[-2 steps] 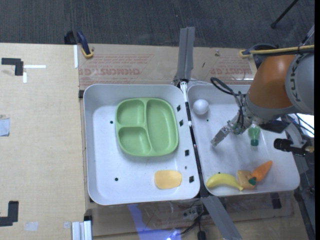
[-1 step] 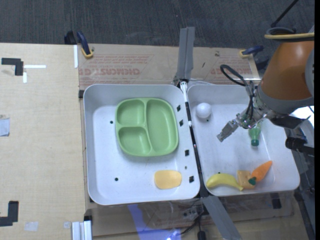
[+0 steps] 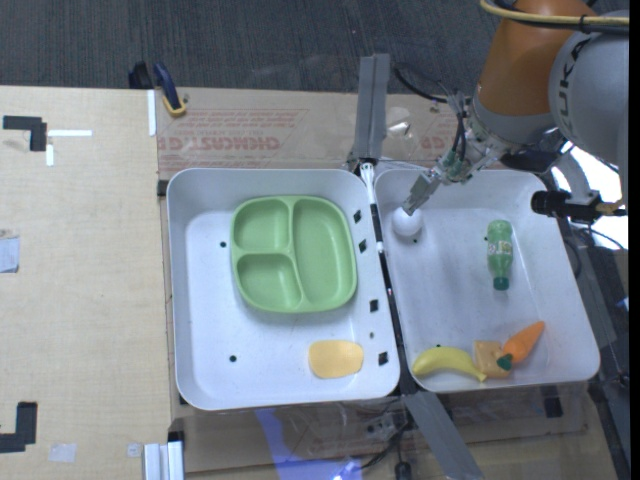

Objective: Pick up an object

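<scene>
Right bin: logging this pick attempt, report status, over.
Tool low over right bin's far-left corner, at white ball. Grasp unconfirmed. Green bottle, banana, carrot lie apart.

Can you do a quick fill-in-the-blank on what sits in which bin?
1. The green divided plate lies in the ____ bin.
2. The banana lies in the ____ bin, beside the carrot.
3. The bottle in the right bin is ____ in colour.
4. The plate has ____ compartments.

Missing words: left; right; green; three
</scene>
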Controlling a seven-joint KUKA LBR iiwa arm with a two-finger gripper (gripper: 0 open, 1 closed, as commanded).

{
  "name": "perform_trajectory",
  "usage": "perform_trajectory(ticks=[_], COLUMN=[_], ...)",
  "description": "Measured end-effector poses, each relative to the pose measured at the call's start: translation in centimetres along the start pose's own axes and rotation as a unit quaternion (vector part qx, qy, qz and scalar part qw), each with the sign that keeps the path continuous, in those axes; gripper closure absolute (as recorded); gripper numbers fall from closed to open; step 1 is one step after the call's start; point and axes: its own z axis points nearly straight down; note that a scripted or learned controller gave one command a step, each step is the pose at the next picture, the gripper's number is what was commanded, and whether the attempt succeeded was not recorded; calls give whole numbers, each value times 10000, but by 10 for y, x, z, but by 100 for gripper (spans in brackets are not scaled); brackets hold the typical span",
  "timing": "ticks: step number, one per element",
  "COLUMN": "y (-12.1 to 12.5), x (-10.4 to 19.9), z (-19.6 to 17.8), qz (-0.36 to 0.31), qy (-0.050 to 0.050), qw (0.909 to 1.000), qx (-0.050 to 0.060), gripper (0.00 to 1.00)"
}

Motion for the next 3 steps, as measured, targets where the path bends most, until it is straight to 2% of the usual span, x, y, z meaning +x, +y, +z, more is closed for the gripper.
perform_trajectory(ticks=[1,2,3], y=[-81,-25,-24], x=[-31,-24,-25], z=[50,100,89], qz=[-716,765,755], qy=[2,-1,-18], qw=[9974,9971,9971], qx=[3,0,-8], gripper=[0,0,100])
